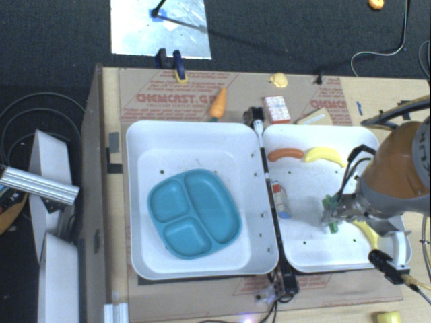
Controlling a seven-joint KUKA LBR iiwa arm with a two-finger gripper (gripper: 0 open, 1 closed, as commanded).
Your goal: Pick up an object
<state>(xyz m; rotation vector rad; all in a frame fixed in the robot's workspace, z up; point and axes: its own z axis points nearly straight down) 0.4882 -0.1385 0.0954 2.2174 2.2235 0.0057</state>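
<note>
The gripper [331, 214] hangs low inside the right bin [316, 264], at a small green object [331, 225] on the bin's floor; whether the jaws are open or closed, I cannot tell. A banana [322, 155] and a sausage [285, 155] lie near the bin's far wall. The left bin [145, 143], just beside it, holds a blue divided plate [194, 212].

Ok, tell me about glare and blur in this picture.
Camera view: strong glare on the shiny metal sheet on the dark floor; the white bins are evenly lit with soft shadows; the claw is slightly blurred, small items near it hard to make out.
</note>
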